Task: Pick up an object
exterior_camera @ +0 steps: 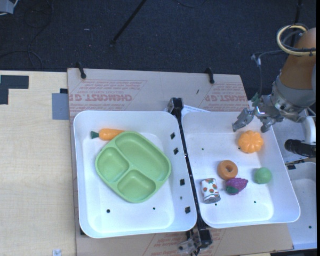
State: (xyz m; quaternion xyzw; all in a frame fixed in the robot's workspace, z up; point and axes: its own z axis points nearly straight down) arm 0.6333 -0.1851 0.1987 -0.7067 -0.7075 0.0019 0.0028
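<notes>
Two white bins side by side on the bench: left bin (88,217) with a green divided plate (132,166) and, just beyond its far-left edge, an orange carrot (110,134); right bin (280,209) with five small items: orange pumpkin (250,142) at the far side, brown doughnut (228,169) near the middle, purple grapes (236,185) just beside it, green ball (263,175) toward the right wall, patterned can (210,190) close to the divider; gripper (255,119) poised above the far edge of the right bin, just beyond the pumpkin, fingers spread apart, nothing between them.
</notes>
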